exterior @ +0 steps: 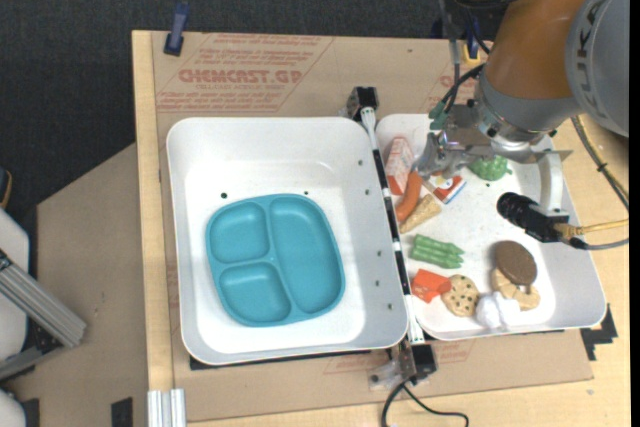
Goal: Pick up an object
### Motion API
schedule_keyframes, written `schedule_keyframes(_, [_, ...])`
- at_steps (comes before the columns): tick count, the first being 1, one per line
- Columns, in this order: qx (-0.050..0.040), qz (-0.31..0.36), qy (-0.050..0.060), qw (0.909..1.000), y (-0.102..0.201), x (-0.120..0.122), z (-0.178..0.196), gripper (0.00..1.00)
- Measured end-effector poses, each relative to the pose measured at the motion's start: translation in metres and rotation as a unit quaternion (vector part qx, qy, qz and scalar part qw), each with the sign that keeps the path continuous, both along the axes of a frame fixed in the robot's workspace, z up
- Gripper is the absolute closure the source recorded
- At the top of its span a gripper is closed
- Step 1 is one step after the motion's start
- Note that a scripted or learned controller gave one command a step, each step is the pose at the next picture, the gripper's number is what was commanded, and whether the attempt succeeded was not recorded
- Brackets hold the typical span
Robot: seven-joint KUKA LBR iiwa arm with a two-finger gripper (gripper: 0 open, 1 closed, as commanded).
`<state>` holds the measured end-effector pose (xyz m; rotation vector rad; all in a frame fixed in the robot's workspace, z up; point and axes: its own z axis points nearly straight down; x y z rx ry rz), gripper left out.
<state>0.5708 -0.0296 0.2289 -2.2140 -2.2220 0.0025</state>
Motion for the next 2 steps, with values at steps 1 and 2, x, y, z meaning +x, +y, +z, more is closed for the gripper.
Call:
schedule_keyframes(1, [0.0, 0.0, 0.0, 1.0, 0.037, -0.027, 0.005, 1.0])
schedule_keyframes(2, [-0.0013, -0.002, -0.001, 1.0, 0.04, -0.016, -0.006, 1.0])
